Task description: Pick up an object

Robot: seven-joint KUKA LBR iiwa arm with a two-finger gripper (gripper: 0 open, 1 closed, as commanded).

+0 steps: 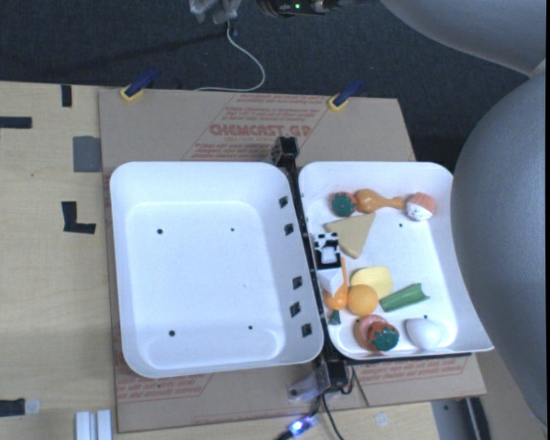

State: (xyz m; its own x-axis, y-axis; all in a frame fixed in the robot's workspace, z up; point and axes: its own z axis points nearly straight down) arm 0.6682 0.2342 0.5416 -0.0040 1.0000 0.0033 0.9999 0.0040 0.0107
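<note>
Toys clustered in right bin: yellow block, orange ball, green piece, tan wedge, white egg. Left bin alongside. Grey arm looming at right; pincer state impossible to tell.

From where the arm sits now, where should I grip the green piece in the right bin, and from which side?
Grip the green piece across its narrow width near the middle, coming straight down from above. It lies flat and elongated, tilted slightly, so the fingers should close across its long sides. Its left end sits close to the yellow block and the orange ball; favouring the right half probably gives more clearance.
</note>
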